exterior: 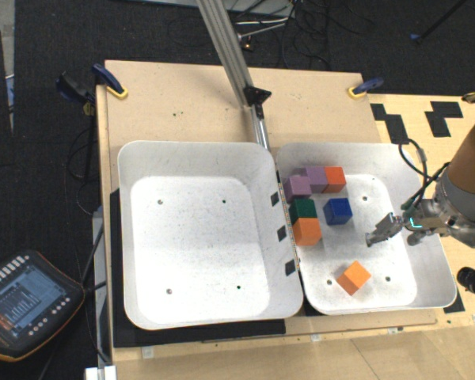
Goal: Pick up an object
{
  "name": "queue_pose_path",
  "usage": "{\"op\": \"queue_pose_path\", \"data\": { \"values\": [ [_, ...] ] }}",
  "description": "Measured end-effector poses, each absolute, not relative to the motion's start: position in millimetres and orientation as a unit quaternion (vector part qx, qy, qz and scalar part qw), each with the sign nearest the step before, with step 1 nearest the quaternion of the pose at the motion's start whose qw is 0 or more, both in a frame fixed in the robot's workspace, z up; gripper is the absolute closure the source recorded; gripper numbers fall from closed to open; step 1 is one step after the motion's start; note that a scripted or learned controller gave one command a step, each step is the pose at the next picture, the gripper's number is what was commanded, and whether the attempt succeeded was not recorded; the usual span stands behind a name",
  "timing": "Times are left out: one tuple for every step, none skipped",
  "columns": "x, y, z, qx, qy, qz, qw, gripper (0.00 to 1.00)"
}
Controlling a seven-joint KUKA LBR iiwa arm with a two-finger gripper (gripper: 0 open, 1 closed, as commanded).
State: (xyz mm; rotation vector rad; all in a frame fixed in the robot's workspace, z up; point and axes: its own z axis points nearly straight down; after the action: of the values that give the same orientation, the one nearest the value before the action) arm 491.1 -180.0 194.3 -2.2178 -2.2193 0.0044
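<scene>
The gripper is small and blurry, so I cannot tell its grip. It hangs over the right bin, with the arm cut off. Nearby lie a blue cube and an orange cube.

Claw over right bin nr blue cube, orange cube apart

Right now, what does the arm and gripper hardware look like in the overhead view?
The arm enters from the right: an orange-brown band above a grey wrist. The gripper is grey metal with dark finger tips, with a small teal light glowing on its body. A black cable loops along the wrist.
</scene>
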Motion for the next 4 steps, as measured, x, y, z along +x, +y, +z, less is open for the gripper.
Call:
{"op": "queue_pose_path", "data": {
  "values": [
    [492.3, -179.7, 196.5, -0.707, -0.707, 0.0, 0.0, 0.0],
    [499.2, -186.2, 141.9, -0.707, -0.707, 0.0013, 0.002, 0.0],
    [499.2, -186.0, 93.2, -0.707, -0.707, 0.0005, 0.0, 0.0],
    [500.5, -185.9, 105.7, -0.707, -0.707, -0.0009, -0.001, 1.0]
  ]
}}
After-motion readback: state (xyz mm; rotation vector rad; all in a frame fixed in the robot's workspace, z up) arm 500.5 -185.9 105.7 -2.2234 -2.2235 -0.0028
